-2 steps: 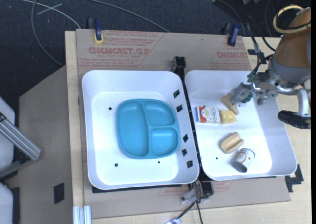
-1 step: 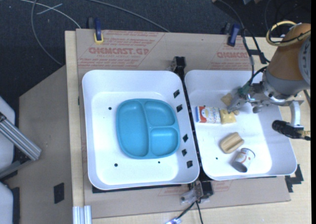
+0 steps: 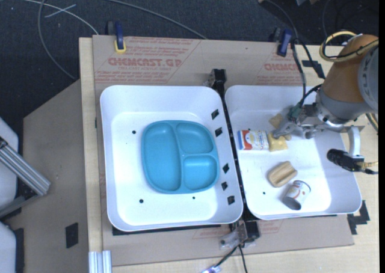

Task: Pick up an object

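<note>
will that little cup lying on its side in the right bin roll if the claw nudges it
Probably. The cup lies on its side with its round wall on the smooth bin floor, so a nudge could roll it. It looks small and likely light. The tan block beside it might stop it.

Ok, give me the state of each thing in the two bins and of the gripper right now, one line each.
Blue three-compartment plastic plate: flat, upright, in the left white bin.
Small white box with red and blue print: lying flat in the right white bin.
Tan bread-like block: lying flat, apart from the gripper.
Small white-and-red cup: tipped on its side.
Pale yellow piece: lying beside the box.
Gripper: low over the right bin; grasp unclear.
</note>
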Motion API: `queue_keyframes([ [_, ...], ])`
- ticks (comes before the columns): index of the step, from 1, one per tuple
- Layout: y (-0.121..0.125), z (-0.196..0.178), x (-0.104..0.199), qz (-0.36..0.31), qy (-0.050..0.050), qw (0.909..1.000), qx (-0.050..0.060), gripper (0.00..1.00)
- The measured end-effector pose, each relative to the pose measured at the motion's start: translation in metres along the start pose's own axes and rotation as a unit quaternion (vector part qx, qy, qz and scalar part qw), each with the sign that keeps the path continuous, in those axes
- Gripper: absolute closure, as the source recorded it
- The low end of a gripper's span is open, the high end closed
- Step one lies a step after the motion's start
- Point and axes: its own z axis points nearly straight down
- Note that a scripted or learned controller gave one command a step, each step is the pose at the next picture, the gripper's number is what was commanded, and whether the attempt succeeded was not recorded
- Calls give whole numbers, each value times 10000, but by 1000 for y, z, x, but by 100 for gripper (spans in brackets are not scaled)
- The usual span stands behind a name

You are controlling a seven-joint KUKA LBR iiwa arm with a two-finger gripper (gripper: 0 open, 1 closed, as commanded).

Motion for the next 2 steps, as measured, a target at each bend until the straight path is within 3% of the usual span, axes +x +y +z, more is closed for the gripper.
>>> queue_keyframes([
  [1, 0, -11, 1, -5, 4, 10000, -4, 100],
  [2, -8, -67, 0, -4, 14, 10000, 12, 100],
])
